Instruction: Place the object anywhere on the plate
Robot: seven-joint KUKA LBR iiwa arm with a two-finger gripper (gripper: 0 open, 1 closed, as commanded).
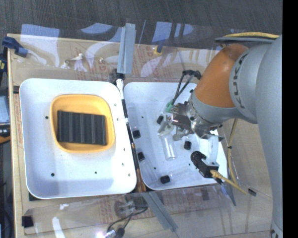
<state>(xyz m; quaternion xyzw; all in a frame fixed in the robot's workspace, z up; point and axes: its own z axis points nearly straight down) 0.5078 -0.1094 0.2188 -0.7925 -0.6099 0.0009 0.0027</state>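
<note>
A robotics lab: a grey-and-orange industrial arm (pixel 238 83) reaches over a taped tabletop (pixel 79 58) bearing two white bins (pixel 35 172), beside clamps (pixel 12 46) and cables (pixel 116 227).

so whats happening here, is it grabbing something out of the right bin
The grey and orange arm reaches into the right bin, its gripper low over a clear, tube-like object lying among several small black pieces. Whether it has hold of anything cannot be told. In the left bin sits the yellow plate, with a dark ridged insert and nothing placed on it yet.
</note>
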